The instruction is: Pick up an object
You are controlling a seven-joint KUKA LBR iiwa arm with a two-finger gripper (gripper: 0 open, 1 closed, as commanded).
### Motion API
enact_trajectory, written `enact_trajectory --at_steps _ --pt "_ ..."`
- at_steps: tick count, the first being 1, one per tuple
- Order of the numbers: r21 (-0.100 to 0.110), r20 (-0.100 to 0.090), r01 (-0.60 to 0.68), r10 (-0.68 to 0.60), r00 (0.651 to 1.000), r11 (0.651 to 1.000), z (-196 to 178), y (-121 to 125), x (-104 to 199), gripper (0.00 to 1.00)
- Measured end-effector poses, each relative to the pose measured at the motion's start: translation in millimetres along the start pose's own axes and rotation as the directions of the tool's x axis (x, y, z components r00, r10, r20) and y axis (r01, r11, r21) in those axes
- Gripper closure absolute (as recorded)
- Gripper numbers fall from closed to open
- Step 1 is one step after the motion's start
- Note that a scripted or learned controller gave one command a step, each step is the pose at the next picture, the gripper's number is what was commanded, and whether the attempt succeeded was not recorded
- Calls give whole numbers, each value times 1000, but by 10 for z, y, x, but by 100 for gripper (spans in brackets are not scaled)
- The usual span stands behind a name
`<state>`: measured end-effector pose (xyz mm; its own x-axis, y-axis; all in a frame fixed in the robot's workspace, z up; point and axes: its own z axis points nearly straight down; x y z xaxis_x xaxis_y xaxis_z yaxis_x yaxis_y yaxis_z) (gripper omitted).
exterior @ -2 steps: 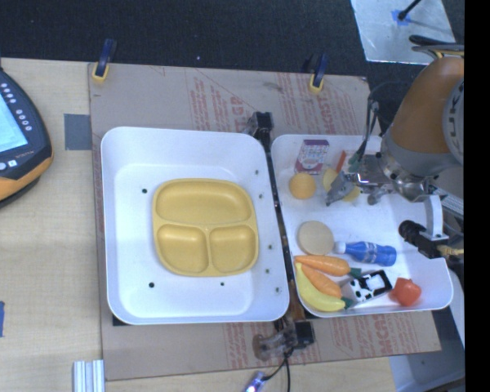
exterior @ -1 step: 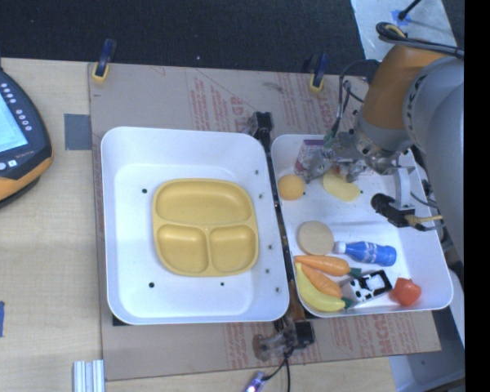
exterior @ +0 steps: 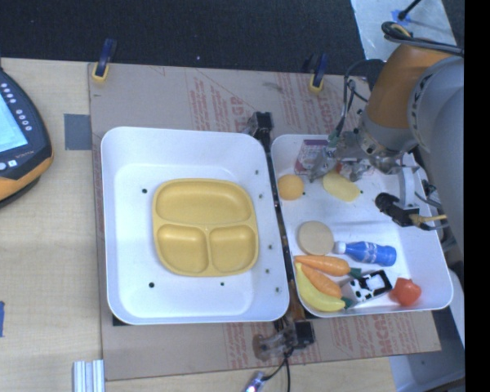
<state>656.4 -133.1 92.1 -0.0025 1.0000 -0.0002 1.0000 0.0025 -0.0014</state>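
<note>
My gripper (exterior: 327,167) hangs low over the far end of the right bin (exterior: 435,256), under the grey arm with its orange band (exterior: 400,88). A pale yellow lemon-like piece (exterior: 341,188) lies right beside it on the near side, and an orange ball (exterior: 291,187) sits to its left by the bin wall. Nearer the front lie a beige round disc (exterior: 315,237), a blue bottle (exterior: 368,253), a carrot (exterior: 322,264), a banana (exterior: 317,292), a black-and-white toy (exterior: 368,286) and a red piece (exterior: 405,291).
The left bin (exterior: 126,219) holds a yellow divided plate (exterior: 206,224). A teach pendant (exterior: 8,137) lies on the bench at far left. Blue clamps (exterior: 104,59) pin the cardboard underlay at the back edge.
</note>
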Motion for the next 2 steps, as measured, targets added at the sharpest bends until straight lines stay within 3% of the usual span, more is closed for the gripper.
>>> enact_trajectory --at_steps 1,2 --pt "0 -2 2 -2 1000 1000 -1010 6 1059 0" --pt "1 0 -1 1 1000 1000 -999 -26 574 0"
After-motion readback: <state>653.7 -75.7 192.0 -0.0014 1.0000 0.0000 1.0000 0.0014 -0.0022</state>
